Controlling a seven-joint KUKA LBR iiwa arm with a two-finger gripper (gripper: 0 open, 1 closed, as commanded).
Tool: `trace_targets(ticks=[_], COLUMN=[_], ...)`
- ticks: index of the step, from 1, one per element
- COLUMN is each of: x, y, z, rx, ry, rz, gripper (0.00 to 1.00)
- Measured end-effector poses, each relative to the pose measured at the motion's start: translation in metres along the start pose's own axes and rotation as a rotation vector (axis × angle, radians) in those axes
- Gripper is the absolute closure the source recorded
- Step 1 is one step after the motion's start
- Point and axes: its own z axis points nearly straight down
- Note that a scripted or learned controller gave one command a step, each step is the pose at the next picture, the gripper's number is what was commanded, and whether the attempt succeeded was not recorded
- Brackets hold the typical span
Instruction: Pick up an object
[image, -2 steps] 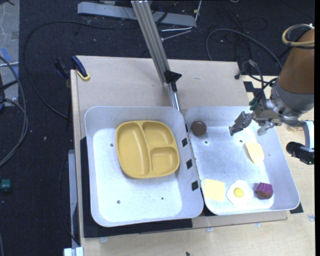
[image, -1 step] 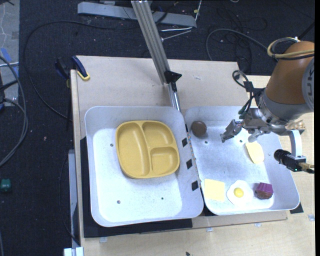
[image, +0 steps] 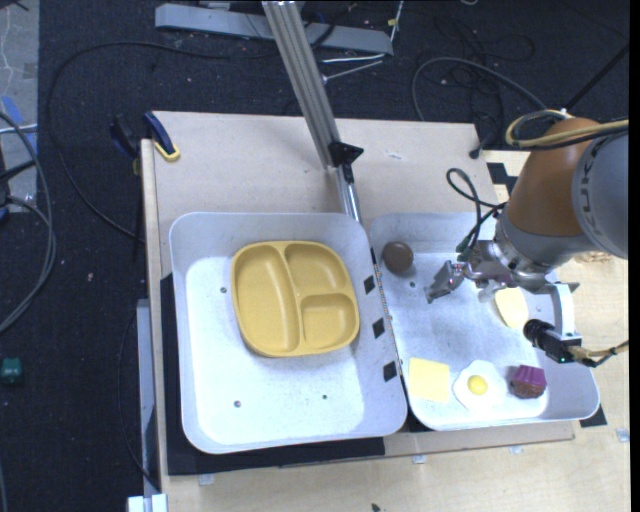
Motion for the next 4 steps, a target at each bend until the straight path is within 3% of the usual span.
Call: trace_targets(ticks=[1, 2, 4], x=[0.001, 0.0, 0.011], y=[0.0, 0.001, 0.006], z=[0.053, 0.04, -0.067], rx=[-0.001, -0.005, -0.009], ry=[-0.001, -0.001, -0.001], rz=[0.0, 0.0, -0.004], gripper=[0.0, 1.0, 1.0])
